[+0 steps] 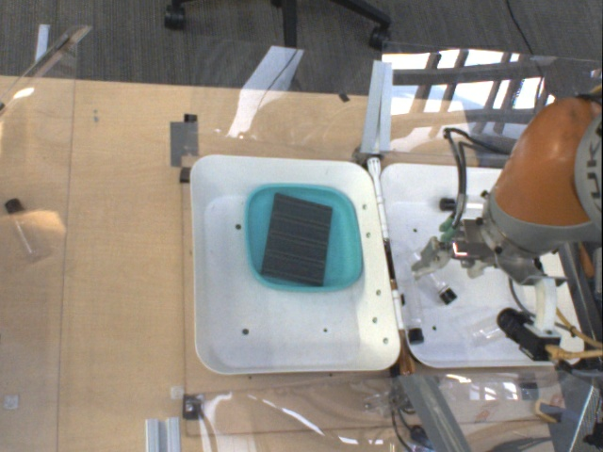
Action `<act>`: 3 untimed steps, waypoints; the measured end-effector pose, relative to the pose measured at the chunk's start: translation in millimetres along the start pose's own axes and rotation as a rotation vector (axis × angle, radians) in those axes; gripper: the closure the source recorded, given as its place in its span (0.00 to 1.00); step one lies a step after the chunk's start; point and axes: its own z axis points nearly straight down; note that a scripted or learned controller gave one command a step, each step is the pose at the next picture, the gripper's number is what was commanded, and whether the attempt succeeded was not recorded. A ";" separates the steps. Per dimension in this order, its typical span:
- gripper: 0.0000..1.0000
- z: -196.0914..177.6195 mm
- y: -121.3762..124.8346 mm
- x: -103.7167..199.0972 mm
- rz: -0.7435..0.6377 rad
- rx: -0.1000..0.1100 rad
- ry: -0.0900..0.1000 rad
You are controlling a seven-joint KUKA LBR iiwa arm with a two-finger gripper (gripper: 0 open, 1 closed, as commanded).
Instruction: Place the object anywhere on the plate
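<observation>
A teal plate sits in the left white bin. A dark grey ribbed rectangular object lies flat on the plate, roughly at its middle and slightly turned. My gripper hangs over the left part of the right bin, apart from the plate and the object, with the orange-banded wrist behind it. Nothing shows in the gripper.
A raised divider separates the two bins. Small black bits lie on the right bin floor near the gripper. Cables and a black fitting hang by the arm at the right. Wooden bench surrounds the bins.
</observation>
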 end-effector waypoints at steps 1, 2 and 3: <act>0.00 -36.0 -4.6 -54.3 -0.032 -0.004 -0.002; 0.00 -170.6 -3.2 -80.2 0.094 -0.008 -0.003; 0.00 -218.8 -2.4 -130.2 0.241 -0.008 -0.005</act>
